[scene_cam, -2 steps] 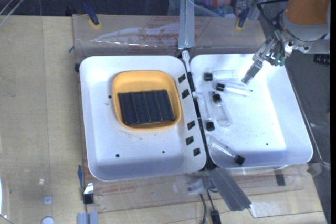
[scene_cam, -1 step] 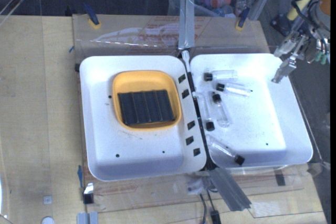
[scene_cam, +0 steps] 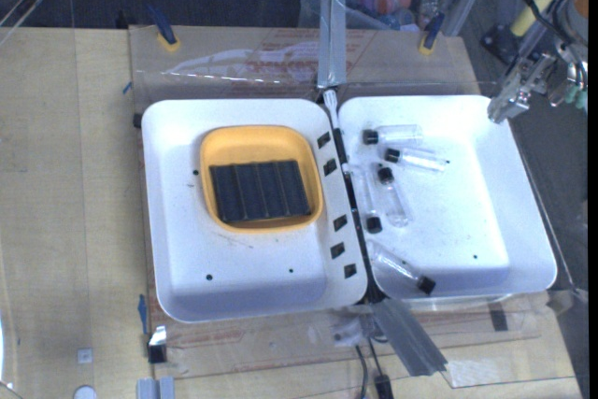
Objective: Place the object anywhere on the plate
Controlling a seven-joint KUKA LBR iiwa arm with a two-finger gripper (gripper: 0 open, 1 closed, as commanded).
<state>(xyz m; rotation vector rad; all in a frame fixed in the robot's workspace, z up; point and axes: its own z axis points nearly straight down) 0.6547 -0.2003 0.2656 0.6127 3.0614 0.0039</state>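
Gripper (scene_cam: 505,107) hangs low at the right, tilted leftward

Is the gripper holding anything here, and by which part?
Nothing is held: the gripper sits over the right bin's far corner, apart from the vials.

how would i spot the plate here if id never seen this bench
Look at the left white bin of the two. In its middle sits the plate, a rounded yellow-orange square with a dark ribbed slab lying on it. It is the one coloured thing in the bins; the right bin holds small clear vials with black caps.
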